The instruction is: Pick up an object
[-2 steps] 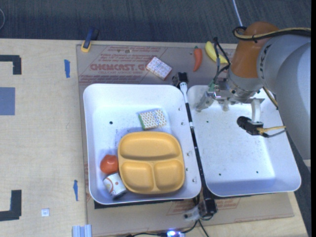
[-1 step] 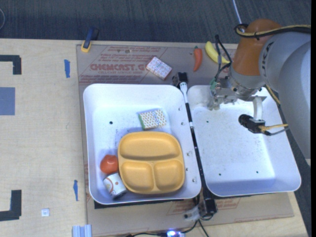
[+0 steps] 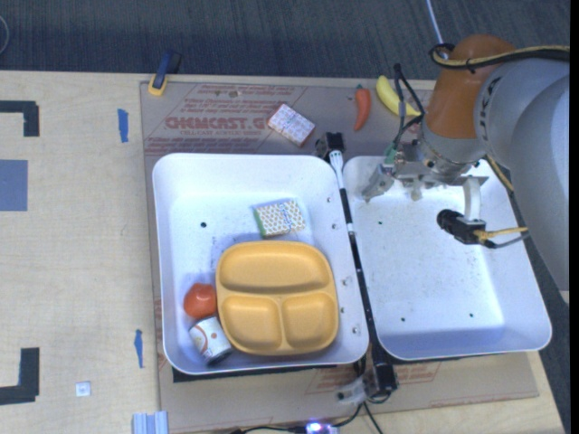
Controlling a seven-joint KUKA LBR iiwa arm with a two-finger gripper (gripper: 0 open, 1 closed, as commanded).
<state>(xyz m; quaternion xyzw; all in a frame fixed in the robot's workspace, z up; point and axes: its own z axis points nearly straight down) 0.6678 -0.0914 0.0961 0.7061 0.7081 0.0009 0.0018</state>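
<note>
Yellow plate (image 3: 276, 297) with three sections lies flat in the bin on the left (image 3: 194, 197), filling most of its near half. A small green-and-white patterned pad (image 3: 279, 216) sits just beyond the plate's far edge, close to it or touching it. An orange-red ball (image 3: 200, 300) rests against the plate's left side, and a small white can (image 3: 210, 338) with orange marks lies tilted just below the ball, pressed between the plate and the bin's near corner. These crowd the plate on its left side and far edge.

The hand (image 3: 421, 183) hangs over the far left corner of the bin on the right (image 3: 434, 287), near the wall shared by both bins and well apart from the plate and its neighbours. Whether the hand is wide or narrow I cannot tell, and nothing can be seen in its grasp.

Behind the bins, on a brown cardboard sheet (image 3: 226, 116) that lies on the bench (image 3: 72, 242), are a pink-and-white packet (image 3: 290, 124), a red pepper (image 3: 362, 108) and a banana (image 3: 391, 95) partly hidden by the arm (image 3: 461, 89). A blue-and-yellow clip (image 3: 162, 72) sits at the sheet's far left corner.
</note>
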